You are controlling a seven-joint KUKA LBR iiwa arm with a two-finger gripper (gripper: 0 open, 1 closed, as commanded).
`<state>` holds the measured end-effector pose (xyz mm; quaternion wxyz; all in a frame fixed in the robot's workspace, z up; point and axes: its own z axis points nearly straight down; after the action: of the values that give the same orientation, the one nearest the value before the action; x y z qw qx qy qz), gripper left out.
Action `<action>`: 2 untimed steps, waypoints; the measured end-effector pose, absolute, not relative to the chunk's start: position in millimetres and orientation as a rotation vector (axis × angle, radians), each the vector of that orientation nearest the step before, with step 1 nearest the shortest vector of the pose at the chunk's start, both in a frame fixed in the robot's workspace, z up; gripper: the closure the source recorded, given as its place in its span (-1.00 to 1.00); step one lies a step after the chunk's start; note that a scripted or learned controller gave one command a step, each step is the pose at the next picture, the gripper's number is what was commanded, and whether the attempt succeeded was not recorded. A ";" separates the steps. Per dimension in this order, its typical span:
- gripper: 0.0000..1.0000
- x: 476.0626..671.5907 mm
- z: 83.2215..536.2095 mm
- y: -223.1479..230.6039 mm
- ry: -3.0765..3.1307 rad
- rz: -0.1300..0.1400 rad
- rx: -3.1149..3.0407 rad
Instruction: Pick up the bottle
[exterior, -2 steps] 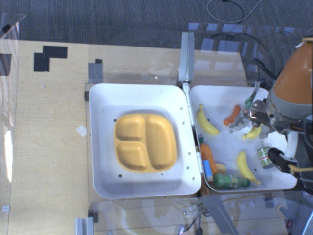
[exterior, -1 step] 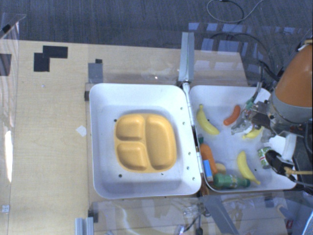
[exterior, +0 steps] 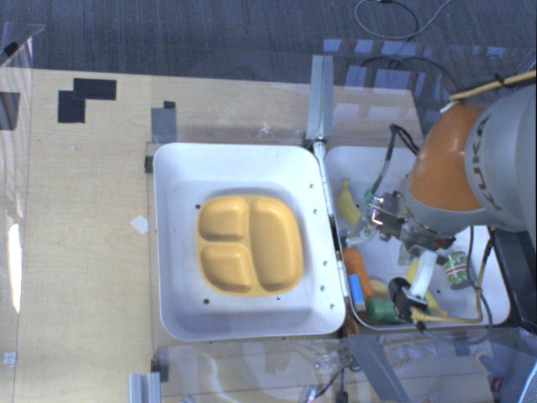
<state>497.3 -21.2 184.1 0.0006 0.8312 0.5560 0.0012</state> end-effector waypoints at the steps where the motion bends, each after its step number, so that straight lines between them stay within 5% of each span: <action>1: -1.00 586.0 184.8 -54.1 1.927 0.003 2.479; 2: -1.00 620.2 108.5 -84.6 1.961 0.035 2.427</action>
<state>620.2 -84.6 108.5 0.0108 0.7778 0.6283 0.0113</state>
